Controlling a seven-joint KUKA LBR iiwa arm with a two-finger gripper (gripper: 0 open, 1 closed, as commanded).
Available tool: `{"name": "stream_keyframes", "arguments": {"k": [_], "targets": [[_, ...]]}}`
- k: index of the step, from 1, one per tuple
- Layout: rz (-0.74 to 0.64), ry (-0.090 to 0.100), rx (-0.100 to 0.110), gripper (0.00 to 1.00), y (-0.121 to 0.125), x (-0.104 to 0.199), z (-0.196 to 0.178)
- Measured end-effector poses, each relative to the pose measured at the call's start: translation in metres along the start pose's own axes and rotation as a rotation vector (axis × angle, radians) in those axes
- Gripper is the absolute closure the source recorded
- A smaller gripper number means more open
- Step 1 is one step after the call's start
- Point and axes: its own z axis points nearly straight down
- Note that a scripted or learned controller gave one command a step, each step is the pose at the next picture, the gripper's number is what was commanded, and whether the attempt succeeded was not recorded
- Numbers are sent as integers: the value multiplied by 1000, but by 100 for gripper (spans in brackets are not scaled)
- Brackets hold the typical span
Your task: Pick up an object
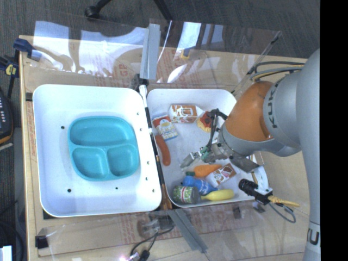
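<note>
The right bin holds several small items. A brown sausage lies near its left wall, with a small packet just above it. A printed carton and a red and yellow piece lie toward the back. An orange carrot, a brown packet, a blue item, a yellow banana and a dark jar crowd the front. My gripper hangs low in the bin's middle, just above the carrot. Nothing is visibly held in it.
The left bin holds a blue divided plate. The arm's orange band and grey body cover the right bin's right side. A metal divider stands behind the gap between the bins.
</note>
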Motion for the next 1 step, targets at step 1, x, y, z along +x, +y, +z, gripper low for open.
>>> {"name": "stream_keyframes", "arguments": {"k": [1], "targets": [[-290, 2, -1, 0, -24, 47, 11]]}}
